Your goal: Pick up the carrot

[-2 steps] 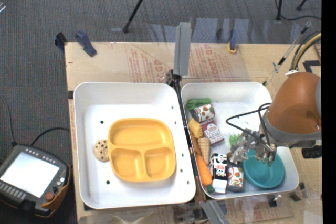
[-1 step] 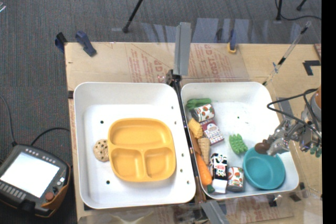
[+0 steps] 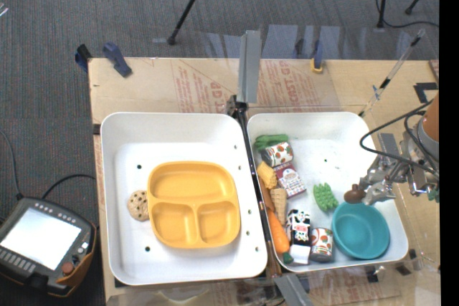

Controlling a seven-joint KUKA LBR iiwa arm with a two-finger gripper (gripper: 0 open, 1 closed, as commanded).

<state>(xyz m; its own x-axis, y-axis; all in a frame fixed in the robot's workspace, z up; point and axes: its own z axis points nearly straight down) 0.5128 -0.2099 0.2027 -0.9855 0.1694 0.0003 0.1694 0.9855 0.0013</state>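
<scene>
camera view shows the carrot (image 3: pixel 277 231) lying in the right bin (image 3: pixel 344 127), at the lower left of that bin, tight along its left wall, with the thick end up and the point toward the bottom of the frame. it touches a black and white carton (image 3: pixel 298 223) on its right side, and a waffle cone (image 3: pixel 277 201) lies just above it.

the gripper (image 3: pixel 376 185) is at the right side of the frame, over the right edge of the same bin, just above the teal bowl (image 3: pixel 361 229) and well apart from the carrot. i cannot tell if it is wide or narrow, because the metal parts are small and mixed with cables. nothing orange is seen at it.

so i judge the task is at its beginning: the carrot is not yet lifted, and the approach, the grasp and the lift are all left to do.

about writing: the cardboard (image 3: pixel 287 82) under the bins has red printed letters, but they are turned and i cannot read them surely. the small can (image 3: pixel 277 153) and box (image 3: pixel 291 181) have labels too small to read
</scene>
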